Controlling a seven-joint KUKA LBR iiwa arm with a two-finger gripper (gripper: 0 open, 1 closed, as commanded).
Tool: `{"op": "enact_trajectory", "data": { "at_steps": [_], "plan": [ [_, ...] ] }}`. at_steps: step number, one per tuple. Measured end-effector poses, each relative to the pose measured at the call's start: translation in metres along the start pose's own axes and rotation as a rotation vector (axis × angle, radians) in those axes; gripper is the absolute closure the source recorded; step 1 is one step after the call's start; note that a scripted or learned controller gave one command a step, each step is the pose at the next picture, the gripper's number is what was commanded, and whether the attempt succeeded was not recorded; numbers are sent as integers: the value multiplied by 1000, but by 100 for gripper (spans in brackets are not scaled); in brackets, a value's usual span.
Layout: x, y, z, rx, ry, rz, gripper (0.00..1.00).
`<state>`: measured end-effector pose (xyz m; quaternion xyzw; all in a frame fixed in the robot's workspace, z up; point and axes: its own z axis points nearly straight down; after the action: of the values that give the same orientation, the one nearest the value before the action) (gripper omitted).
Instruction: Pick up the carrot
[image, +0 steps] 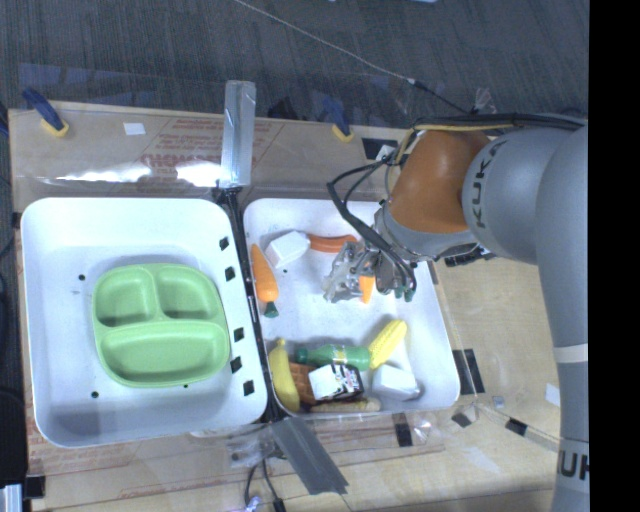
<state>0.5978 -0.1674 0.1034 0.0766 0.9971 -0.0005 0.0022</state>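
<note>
One carrot (263, 276) lies along the left wall of the right bin (440, 330), its green end lowermost; a white block (287, 247) sits just beside its upper end; the gripper (354, 281) hangs over the bin's middle, apart from that carrot, with a small orange piece (366, 289) at its tip; open or closed, I cannot tell; a green divided plate (158, 323) rests in the left bin (40, 300); corn (388, 342) and a banana (283, 378) lie nearer the front.
</note>
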Motion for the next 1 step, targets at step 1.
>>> {"op": "enact_trajectory", "data": {
  "at_steps": [1],
  "plan": [
    [27,-24,-28,0,6,377,100]
  ]
}}
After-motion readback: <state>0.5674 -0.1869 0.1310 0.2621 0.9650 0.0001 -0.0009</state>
